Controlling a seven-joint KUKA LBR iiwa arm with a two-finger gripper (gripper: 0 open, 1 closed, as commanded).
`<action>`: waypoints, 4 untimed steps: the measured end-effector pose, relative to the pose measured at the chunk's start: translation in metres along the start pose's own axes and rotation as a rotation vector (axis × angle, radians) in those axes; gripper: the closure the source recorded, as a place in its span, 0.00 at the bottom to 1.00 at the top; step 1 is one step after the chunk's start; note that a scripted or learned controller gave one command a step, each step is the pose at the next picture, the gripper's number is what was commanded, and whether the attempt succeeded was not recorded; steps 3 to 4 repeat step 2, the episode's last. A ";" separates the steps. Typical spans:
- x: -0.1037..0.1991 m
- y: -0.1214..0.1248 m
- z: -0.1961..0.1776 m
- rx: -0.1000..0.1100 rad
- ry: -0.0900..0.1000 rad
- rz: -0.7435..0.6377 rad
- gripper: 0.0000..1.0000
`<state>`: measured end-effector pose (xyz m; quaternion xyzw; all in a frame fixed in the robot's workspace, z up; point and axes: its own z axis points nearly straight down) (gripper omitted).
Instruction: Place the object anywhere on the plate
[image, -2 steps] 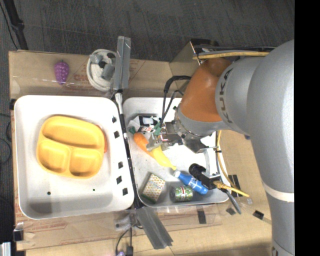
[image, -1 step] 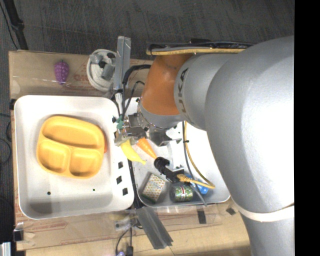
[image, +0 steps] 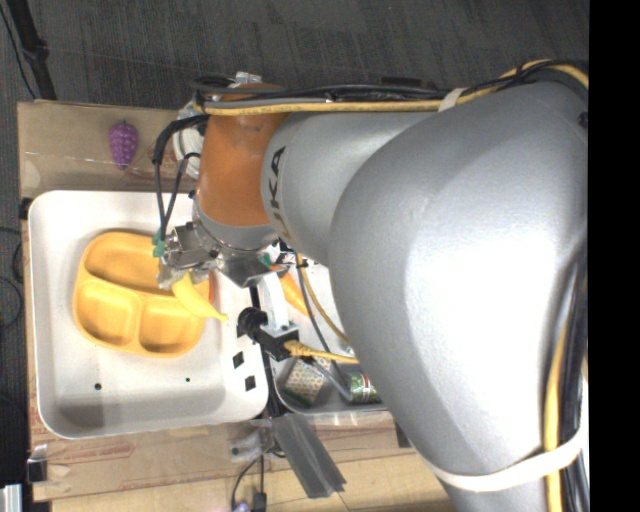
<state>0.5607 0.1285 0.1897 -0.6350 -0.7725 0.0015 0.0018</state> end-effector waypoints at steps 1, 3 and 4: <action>-0.032 0.020 0.087 -0.002 -0.001 0.128 1.00; -0.023 0.022 0.085 -0.005 0.010 0.119 0.00; -0.023 0.022 0.085 -0.005 0.010 0.119 0.00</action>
